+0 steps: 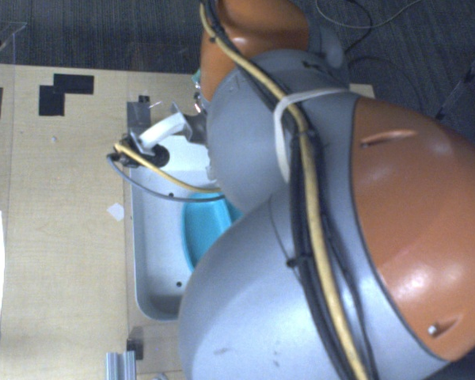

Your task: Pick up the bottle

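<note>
Reaches across most of the view as a grey-and-orange arm (340, 212). Overhangs a white bin (154, 275). Half covers a blue object (202, 224), maybe the bottle, lying in that bin. Cannot tell whether the gripper (194, 111) is spread or closed.

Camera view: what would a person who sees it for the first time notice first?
The arm, grey with large orange parts, strikes the eye first: it covers the middle and the whole right side. To its left a white bin stands on the pale bench. In the bin lies a blue thing, partly hidden under the arm.
</note>
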`<state>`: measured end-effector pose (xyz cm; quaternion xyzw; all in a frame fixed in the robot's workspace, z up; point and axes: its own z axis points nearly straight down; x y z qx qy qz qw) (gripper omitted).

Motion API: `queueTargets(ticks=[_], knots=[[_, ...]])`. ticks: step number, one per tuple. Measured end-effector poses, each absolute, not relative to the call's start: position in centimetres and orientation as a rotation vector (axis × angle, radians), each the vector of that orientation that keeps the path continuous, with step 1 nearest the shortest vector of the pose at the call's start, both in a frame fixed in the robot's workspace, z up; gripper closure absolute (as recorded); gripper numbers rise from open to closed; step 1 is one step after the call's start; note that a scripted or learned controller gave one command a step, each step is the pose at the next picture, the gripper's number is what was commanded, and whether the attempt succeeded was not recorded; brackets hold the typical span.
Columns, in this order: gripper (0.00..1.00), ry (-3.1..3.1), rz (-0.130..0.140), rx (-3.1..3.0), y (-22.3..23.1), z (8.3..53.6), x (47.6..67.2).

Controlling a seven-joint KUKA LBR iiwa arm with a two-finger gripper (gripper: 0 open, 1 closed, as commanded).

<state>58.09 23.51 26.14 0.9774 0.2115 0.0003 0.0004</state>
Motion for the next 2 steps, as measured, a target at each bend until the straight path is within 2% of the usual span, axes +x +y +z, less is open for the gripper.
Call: queueTargets(ticks=[2], knots=[[1.0,0.417,0.003,3.115,23.4,18.7,56.8]])
